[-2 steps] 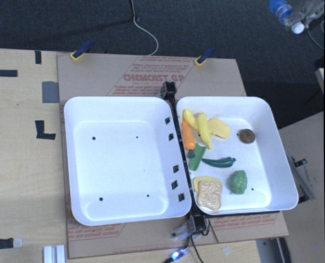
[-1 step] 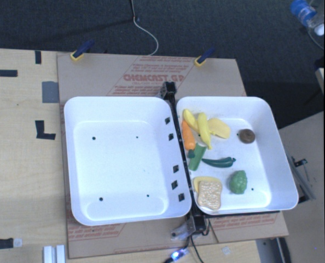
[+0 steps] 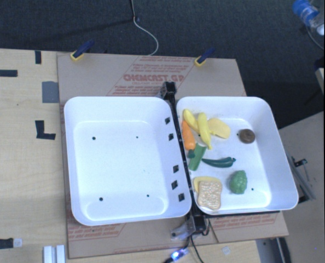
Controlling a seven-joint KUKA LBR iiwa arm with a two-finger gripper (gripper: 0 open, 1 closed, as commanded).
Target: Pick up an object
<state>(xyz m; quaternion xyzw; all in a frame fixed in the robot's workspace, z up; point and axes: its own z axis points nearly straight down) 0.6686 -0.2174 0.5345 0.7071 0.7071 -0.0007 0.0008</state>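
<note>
Near edge: cables and a small black fitting [image 3: 192, 226] at the seam between the bins. Light wood bench [image 3: 20, 163] w/ black tape marks. A brown cardboard sheet [image 3: 119, 78] lies under both bins.

Left white bin [image 3: 119, 163]: bare floor w/ small black dots. Black clips run along the shared wall.

Right white bin [image 3: 272, 147] holds all the toy food, mostly on its left half. Nearest is the beige cracker on a yellow slab [image 3: 209, 193], in the near-left corner. Green broccoli-like lump [image 3: 238, 182] is just right of it. Dark green chili [image 3: 220, 161] lies flat mid-bin, and a green chunk [image 3: 196, 158] is against the shared wall. Orange carrot [image 3: 188, 136] and yellow banana [image 3: 204, 129] lie side by side, close or touching. Pale yellow slice [image 3: 219, 129] is beside the banana. Brown round piece [image 3: 246, 136] sits apart, to the right.

Far: red print on the cardboard reads approx "CHEMCAST GP". Two yellow/blue clamps [image 3: 81, 49] at the sheet's far edge. Dark carpet [image 3: 217, 15], thin white cable [image 3: 146, 34], blue-capped bottle [image 3: 307, 10] in the far-right corner.
</note>
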